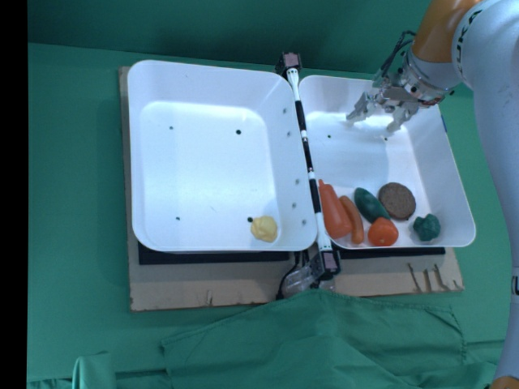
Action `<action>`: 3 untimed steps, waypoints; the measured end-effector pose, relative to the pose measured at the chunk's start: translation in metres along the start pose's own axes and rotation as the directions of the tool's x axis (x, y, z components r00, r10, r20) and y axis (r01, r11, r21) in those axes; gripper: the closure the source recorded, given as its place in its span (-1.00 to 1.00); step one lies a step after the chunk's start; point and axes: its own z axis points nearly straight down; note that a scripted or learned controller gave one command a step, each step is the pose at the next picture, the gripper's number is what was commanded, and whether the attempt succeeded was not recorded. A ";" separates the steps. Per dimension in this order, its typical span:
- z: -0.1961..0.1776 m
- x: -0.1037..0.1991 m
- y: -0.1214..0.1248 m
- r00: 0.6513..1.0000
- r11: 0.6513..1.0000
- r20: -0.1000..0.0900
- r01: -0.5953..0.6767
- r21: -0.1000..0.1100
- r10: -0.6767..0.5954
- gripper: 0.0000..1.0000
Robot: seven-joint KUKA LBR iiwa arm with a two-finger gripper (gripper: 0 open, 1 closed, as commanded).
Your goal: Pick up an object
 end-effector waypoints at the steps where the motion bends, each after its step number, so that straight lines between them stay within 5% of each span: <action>1: -0.017 -0.002 0.003 1.000 1.000 0.005 -0.002 -0.013 0.002 1.00; 3: -0.134 -0.013 0.010 1.000 1.000 0.001 0.001 -0.006 -0.001 1.00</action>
